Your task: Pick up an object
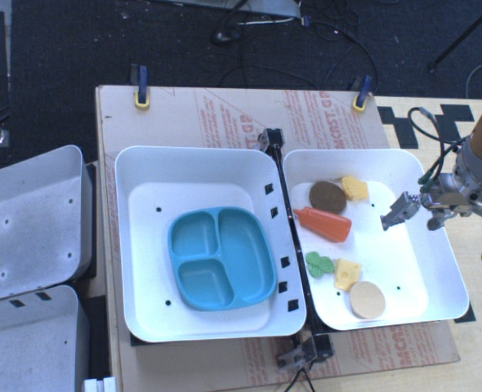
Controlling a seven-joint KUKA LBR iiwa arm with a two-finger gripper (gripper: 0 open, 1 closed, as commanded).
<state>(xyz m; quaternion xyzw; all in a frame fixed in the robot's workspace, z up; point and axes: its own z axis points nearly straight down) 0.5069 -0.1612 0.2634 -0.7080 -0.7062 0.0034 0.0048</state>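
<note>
Two shallow white bins sit side by side on a board, and the near part of the frame, along the bottom, shows their front rims. In the right bin [437,292], closest to the bottom edge, lies a round tan disc [368,300]. Just above and left of it is a yellow wedge [346,274], with a small green leafy piece [319,263] beside it on the left. Farther up, an orange carrot [323,224] lies at a slant near the bin's left wall. Above that is a dark brown round patty [328,196], and a second yellow piece [354,188] touches its upper right side.

Left of these, the left bin [143,219] holds a blue divided plate [221,257] with three compartments, tilted slightly in the frame.

At the middle right of the frame the gripper [403,211] hangs over the right bin's bare floor, well apart from the food pieces, with nothing between its fingers; whether they are apart or together I cannot tell. The grey arm [474,178] enters from the right edge.

At the top of the board, two yellow clamps [142,96] grip its far edge.
</note>
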